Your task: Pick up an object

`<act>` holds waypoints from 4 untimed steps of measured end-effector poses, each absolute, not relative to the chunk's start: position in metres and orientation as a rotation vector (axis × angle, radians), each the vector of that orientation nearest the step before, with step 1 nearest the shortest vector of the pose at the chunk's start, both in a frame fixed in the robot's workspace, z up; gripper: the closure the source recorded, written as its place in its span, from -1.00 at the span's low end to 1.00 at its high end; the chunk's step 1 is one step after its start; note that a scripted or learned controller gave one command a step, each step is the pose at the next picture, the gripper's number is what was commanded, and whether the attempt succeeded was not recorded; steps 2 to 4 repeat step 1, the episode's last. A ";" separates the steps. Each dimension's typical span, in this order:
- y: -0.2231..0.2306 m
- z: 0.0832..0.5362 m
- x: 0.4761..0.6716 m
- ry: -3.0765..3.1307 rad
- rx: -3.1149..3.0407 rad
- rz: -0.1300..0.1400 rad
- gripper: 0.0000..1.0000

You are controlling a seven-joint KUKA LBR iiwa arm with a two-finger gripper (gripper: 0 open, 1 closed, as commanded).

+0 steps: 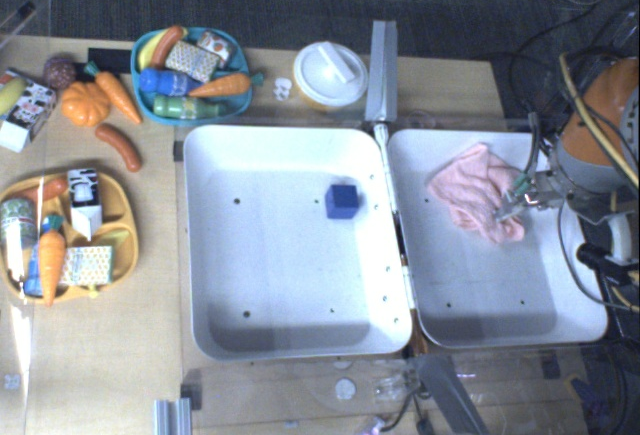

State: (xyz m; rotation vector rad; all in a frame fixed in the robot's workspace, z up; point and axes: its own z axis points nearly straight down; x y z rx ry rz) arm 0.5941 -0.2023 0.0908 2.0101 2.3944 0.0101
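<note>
**Pink cloth under the jaws in the right bin**

Nearest us, the near wall of the right bin [510, 333] is bare white. Farther in, we see a crumpled pink cloth [472, 191] in that bin's far half. The jaws [518, 198] sit at the cloth's right edge, touching it; we cannot tell how wide they stand or whether any fabric lies between them. We judge the cloth light, limp and easy to bunch, so a pinch on a raised fold near its middle should serve best. A small blue cube [342, 200] rests in the left bin [290, 338], stiff and compact, well apart from the arm.
</note>
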 end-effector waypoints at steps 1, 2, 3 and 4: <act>-0.154 0.178 0.604 2.671 1.659 -0.001 1.00; -0.154 0.178 0.604 2.671 1.659 -0.001 1.00; -0.154 0.178 0.604 2.671 1.659 -0.001 1.00; -0.154 0.178 0.604 2.671 1.659 -0.001 1.00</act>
